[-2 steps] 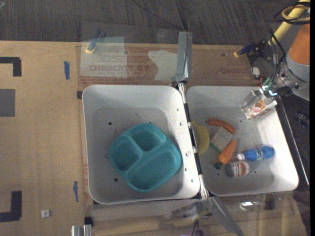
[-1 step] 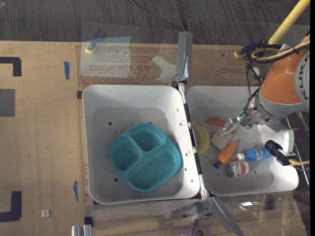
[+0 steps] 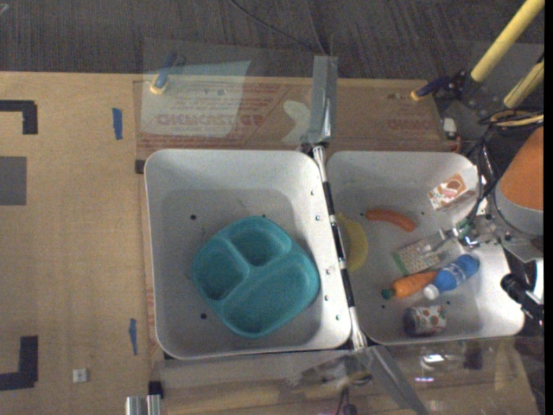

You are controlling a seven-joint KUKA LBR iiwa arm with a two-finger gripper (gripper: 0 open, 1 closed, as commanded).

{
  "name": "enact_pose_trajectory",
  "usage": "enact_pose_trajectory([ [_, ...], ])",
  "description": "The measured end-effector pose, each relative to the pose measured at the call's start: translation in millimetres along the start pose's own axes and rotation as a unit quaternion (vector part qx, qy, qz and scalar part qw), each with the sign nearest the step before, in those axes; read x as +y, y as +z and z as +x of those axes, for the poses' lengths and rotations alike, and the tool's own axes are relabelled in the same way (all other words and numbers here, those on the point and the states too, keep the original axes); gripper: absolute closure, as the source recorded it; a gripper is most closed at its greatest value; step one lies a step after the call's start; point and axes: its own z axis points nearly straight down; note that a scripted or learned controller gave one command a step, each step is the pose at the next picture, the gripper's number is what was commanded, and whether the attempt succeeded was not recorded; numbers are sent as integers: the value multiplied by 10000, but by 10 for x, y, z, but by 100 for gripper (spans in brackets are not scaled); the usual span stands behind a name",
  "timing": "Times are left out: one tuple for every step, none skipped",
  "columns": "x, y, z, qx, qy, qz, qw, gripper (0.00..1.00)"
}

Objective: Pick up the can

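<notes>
The can [image 3: 425,320] lies on its side near the front of the right bin [image 3: 380,173]; it is short, with a red and dark label. My gripper [image 3: 467,231] hangs over the bin's right side, below the orange band of the arm [image 3: 527,188]. It is well behind the can and apart from it, close to a grey packet [image 3: 419,253] and a blue bottle [image 3: 453,275].
An orange bottle [image 3: 409,285] lies just behind the can. Further back in the right bin are an orange sausage shape [image 3: 390,220], a yellow piece [image 3: 354,241] by the left wall and a small carton [image 3: 448,191]. The left bin [image 3: 173,188] holds a teal divided plate [image 3: 255,275].
</notes>
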Motion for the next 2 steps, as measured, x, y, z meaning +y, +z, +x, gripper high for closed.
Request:
enact_pose_trajectory([
  [728,127,-77,34,566,105,9983,0],
  [1172,156,-57,7,1733,207,9847,0],
])
